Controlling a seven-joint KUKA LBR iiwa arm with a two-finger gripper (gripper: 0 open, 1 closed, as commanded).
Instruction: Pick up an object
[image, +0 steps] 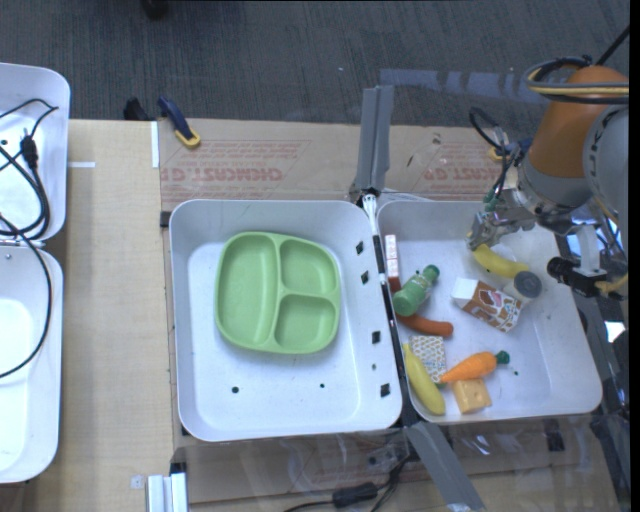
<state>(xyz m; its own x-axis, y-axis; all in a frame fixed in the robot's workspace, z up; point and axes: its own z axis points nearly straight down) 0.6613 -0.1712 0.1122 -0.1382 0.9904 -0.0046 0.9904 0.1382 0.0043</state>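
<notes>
The gripper (490, 228) hangs low in the right bin's (560, 405) far corner, just above the upper banana (497, 263), apparently to take it from the loose toy food; I cannot tell how its jaws stand. The green divided plate (278, 292) lies alone in the left bin (200, 400).

Plate (278, 293) in left bin (190, 330), food toys (447, 340) right
</notes>
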